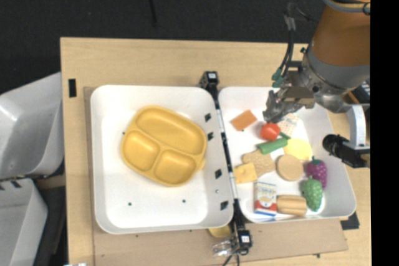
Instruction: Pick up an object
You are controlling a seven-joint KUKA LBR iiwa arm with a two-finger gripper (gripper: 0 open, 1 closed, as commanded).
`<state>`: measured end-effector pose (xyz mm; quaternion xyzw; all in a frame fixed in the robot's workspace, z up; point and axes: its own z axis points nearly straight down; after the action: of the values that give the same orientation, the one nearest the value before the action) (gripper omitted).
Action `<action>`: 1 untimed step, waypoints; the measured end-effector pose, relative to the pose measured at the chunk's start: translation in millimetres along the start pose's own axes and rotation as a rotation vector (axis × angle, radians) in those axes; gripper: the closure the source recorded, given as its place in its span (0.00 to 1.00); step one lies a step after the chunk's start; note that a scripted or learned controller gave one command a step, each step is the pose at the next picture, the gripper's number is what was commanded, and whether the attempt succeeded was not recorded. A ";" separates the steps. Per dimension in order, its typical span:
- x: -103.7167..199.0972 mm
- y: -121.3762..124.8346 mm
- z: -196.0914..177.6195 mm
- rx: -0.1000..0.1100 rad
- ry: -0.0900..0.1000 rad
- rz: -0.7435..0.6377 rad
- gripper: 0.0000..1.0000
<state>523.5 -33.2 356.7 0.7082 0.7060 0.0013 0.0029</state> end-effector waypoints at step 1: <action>89.6 -18.9 81.9 0.013 0.003 -0.012 1.00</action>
<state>505.3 56.3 274.5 0.7038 0.7104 -0.0022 -0.0030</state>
